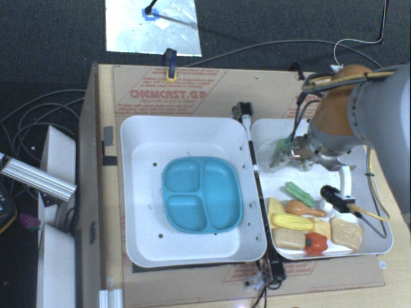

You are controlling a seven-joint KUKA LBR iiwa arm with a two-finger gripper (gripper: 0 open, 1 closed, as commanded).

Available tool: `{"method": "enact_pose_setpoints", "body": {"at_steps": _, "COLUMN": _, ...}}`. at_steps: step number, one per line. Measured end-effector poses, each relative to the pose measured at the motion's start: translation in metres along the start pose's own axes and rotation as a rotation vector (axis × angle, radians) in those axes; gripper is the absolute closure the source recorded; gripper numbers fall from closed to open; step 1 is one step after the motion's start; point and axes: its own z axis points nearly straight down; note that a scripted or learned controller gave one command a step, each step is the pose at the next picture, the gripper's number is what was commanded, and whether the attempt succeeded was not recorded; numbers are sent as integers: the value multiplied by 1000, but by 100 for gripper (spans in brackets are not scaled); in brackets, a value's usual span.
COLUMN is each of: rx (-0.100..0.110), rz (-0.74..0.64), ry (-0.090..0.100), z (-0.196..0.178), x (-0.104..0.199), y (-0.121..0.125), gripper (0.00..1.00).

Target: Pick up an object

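Reaching in from the right, the arm is holding the end effector (292, 154) low over the upper half of the right bin (385, 244), and the pick is looking, by my judgement, barely begun: nothing is showing lifted clear of the bin floor. A small green piece (281, 147) is lying just beside the end effector's tip, touching it or nearly so, and it is looking like the likeliest target. Whether it is being gripped I cannot tell, since the metal parts are blurring together there, so I am not calling the end effector wide, narrow or loaded. The other candidates are sitting apart from it in a cluster toward the bin's lower edge: a green pod (299, 193), an ear of yellow corn (291, 221), an orange-brown piece (299, 206), a red piece (314, 243) and a slice of bread (347, 233). The left bin (138, 140) is carrying a blue divided plate (202, 193), and both bins are resting on the table (186, 88). What is remaining, as I am judging it: securing one thing and raising it clear
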Motion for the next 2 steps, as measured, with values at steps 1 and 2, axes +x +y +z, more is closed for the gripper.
{"method": "enact_pose_setpoints", "body": {"at_steps": 1, "rx": 3, "rz": 3, "ry": 0, "z": 1, "x": -12, "y": -47, "gripper": 0}}
{"method": "enact_pose_setpoints", "body": {"at_steps": 2, "rx": 3, "rz": 1, "ry": 1, "z": 1, "x": 7, "y": -62, "gripper": 0}}
